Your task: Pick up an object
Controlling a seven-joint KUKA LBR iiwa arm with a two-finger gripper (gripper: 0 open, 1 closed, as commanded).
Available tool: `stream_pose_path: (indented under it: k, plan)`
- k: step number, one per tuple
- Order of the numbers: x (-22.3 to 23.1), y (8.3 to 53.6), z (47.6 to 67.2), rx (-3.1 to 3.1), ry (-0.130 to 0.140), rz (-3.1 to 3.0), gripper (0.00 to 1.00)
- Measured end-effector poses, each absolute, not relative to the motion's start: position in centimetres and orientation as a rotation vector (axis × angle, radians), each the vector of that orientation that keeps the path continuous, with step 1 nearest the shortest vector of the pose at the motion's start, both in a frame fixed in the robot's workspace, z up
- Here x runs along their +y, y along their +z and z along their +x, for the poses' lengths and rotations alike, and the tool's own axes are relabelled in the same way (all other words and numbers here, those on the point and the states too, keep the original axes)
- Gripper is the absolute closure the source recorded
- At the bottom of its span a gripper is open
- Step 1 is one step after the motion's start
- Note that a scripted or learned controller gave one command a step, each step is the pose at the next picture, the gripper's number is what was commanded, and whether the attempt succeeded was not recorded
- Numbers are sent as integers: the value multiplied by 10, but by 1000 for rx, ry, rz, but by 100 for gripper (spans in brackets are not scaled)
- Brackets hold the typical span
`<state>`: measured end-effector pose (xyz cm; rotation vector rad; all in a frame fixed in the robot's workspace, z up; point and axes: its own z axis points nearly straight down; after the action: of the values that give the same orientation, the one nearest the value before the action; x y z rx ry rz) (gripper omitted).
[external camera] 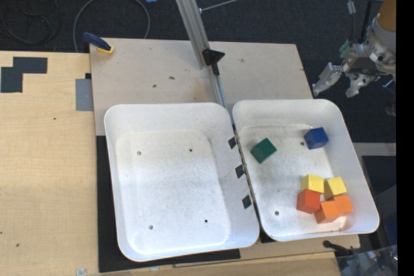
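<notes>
The right bin (343, 114) holds several small cubes. A green cube (263, 150) lies near its left wall and a blue cube (316, 138) near its far right. A cluster sits in the near right corner: two yellow cubes (312, 183) (335, 187), a red cube (308, 201) and an orange cube (335, 208), all touching. My gripper (341, 82) hangs beyond the right bin's far right corner, outside the bin and well above it. Its fingers are spread open with nothing between them.
The left bin (113, 139) stands beside the right one, with black clips (238, 170) along the shared wall. A slanted aluminium bar (191, 16) rises behind the bins. A blue-and-yellow clamp (98, 42) sits at the board's far left corner.
</notes>
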<state>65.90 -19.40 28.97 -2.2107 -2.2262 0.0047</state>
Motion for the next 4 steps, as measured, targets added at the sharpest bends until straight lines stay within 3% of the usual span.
stream_pose_path:
  k: [1, 2, 3, 4]
  plan:
    - [-160, 146, 661, -2217, 8, -2213, 0]
    - [-191, 96, 667, -2217, 8, -2219, 0]
    - [-165, 90, 653, -2220, 3, -2217, 0]
    - [-146, 90, 656, -2221, 3, -2216, 0]
